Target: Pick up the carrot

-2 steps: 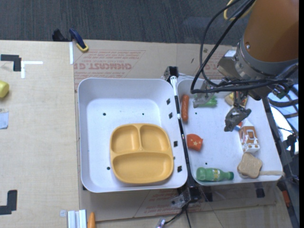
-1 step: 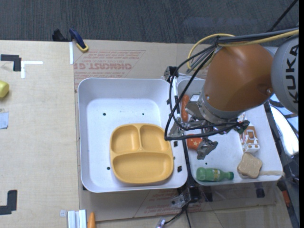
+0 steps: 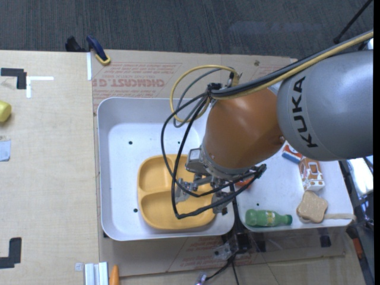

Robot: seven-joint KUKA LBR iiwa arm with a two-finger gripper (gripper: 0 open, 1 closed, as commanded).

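A short orange-red sliver, probably the carrot [image 3: 244, 182], shows just past the arm's wrist near the left wall of the right bin [image 3: 279, 233]; most of it is hidden. The gripper [image 3: 205, 193] hangs low under the big orange wrist band, over the divider between the two bins and the right edge of a yellow divided plate [image 3: 155, 202]. Cables and the wrist block most of the gripper from view.
The yellow plate lies in the left bin [image 3: 114, 159]. The right bin holds a green bottle [image 3: 268, 218], a bread slice [image 3: 312, 206] and a small printed carton [image 3: 310, 174]. The arm's body covers the middle of both bins. A yellow object [image 3: 3, 111] sits far left on the bench.
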